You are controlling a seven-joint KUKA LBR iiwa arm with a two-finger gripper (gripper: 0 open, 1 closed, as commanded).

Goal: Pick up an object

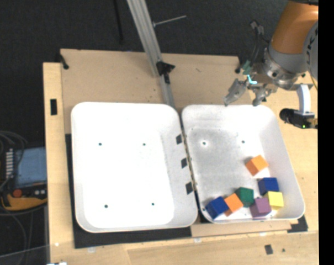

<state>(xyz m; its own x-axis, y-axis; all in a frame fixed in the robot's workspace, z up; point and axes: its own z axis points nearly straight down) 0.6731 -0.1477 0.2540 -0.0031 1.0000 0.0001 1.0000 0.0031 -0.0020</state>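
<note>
The hand hangs above the far rim of the right bin, fingers spread and holding nothing. Small blocks cluster well apart from it in the bin's near right corner.

Fixed high above the pale wooden bench, looking down at a slant on both shallow white plastic bins, set well back; grey-and-orange arm entering at right.
</note>
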